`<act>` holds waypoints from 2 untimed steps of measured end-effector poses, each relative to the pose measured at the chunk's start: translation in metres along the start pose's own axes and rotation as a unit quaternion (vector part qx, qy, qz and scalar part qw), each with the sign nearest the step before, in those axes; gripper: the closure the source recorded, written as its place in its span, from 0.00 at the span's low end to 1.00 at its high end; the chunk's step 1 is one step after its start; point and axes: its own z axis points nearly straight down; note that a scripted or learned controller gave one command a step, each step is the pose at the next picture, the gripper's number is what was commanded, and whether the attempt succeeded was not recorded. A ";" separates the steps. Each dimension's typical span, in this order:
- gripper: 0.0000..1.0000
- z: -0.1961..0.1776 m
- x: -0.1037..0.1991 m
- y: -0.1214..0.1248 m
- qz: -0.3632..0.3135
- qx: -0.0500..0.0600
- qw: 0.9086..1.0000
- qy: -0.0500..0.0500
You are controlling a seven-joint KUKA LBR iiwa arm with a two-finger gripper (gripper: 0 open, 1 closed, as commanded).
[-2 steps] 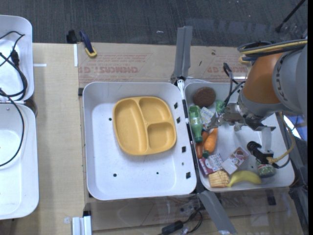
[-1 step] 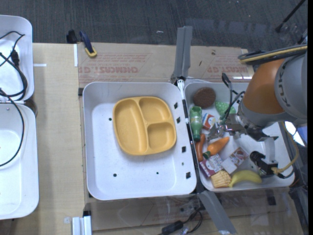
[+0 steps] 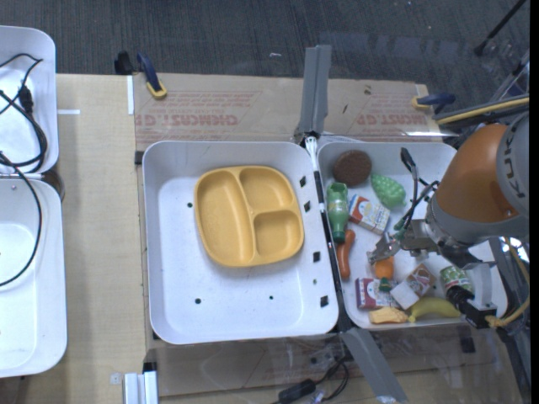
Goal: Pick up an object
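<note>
My gripper [image 3: 386, 252] hangs low in the right bin [image 3: 438, 150], near its middle, on the grey arm with the orange band [image 3: 476, 179]. Directly under its tip lies a small orange object [image 3: 383, 268], partly hidden by it. Around it lie an orange carrot-like stick [image 3: 346, 254], a green bottle [image 3: 337, 209], a small juice carton [image 3: 369, 214], a green bumpy item [image 3: 388, 190], a brown round disc [image 3: 352, 167], a red packet [image 3: 367, 294], a white box [image 3: 406, 292], a banana [image 3: 430, 309] and a can [image 3: 456, 281].
The left bin [image 3: 168, 293] holds a yellow divided plate [image 3: 248, 215]. A grey post [image 3: 315, 91] rises behind the wall between the bins. Cardboard [image 3: 219, 108] covers the bench behind them. White trays with black cables [image 3: 21, 141] stand at the far left.
</note>
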 end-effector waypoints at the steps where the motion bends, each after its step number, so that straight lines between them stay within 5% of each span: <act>1: 1.00 -0.009 -0.001 0.000 0.002 0.000 1.000 0.000; 2: 1.00 -0.196 0.068 0.022 0.050 -0.001 0.999 -0.001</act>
